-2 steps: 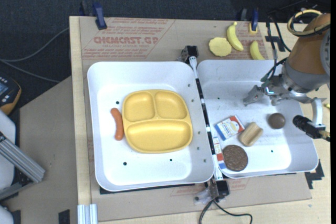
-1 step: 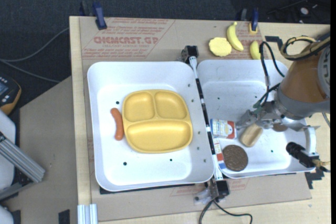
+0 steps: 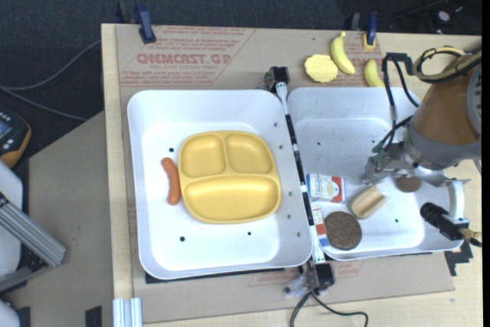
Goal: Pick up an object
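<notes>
In the right bin (image 3: 337, 115) lie a small white carton with red and blue print (image 3: 324, 188), a tan bread-like roll (image 3: 367, 202) and a dark brown round cookie (image 3: 342, 230). My gripper (image 3: 385, 167) hangs low over the right bin, just above and right of the roll, under the orange-banded wrist (image 3: 452, 115). A brownish object (image 3: 406, 183) lies partly hidden below the gripper body. In the left bin (image 3: 153, 165) sit a yellow divided plate (image 3: 227, 176) and a red-orange sausage (image 3: 171, 180) at its left side.
On the bench behind the right bin lie two yellow bananas (image 3: 343, 53) and a yellow lumpy piece (image 3: 321, 68). Black cables (image 3: 394, 76) run by the arm. Blue clamps (image 3: 143, 19) hold the board's back edge.
</notes>
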You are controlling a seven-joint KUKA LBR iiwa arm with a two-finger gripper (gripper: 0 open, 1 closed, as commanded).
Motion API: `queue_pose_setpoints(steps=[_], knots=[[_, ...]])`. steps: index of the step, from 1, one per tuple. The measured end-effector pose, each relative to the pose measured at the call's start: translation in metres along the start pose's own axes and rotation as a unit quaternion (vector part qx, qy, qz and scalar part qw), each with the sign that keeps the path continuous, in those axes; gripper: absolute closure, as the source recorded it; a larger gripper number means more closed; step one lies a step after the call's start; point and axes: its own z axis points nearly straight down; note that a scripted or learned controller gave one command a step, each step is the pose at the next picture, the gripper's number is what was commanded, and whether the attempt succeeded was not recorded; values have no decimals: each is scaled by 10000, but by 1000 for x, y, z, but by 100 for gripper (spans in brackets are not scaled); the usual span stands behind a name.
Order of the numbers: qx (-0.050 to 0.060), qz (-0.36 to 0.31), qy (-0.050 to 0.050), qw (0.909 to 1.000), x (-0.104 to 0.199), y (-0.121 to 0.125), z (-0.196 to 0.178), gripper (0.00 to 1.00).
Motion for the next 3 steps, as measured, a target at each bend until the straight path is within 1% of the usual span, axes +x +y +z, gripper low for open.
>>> queue_pose_setpoints(steps=[1, 2, 3], knots=[[4, 1, 2, 10000, 0, 0, 1, 0], [35, 1, 15, 10000, 24, -51, 11, 0], [-20, -22, -10, 10000, 20, 17, 10, 0]])
